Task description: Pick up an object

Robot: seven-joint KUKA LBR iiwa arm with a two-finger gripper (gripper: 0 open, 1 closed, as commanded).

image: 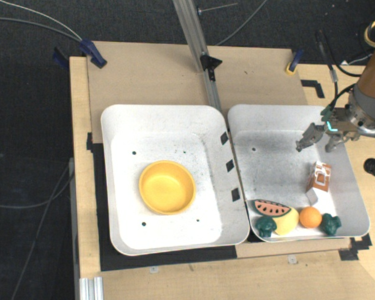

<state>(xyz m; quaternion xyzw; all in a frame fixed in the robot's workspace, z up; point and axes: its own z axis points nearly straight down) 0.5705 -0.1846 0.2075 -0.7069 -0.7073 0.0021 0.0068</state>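
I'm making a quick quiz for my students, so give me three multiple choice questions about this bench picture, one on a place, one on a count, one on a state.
1. Where is the round yellow plastic bowl?
A. left white bin
B. right white bin
C. on the bare bench

2. How many bowls are there?
A. three
B. two
C. one

3. The arm's two-finger tool is:
A. open, gripping nothing
B. shut on the bowl
C. shut on the small orange ball

Answers: 1 A, it sits in the left bin. 2 C, just one yellow bowl. 3 A, the fingers are spread over bare bin floor.
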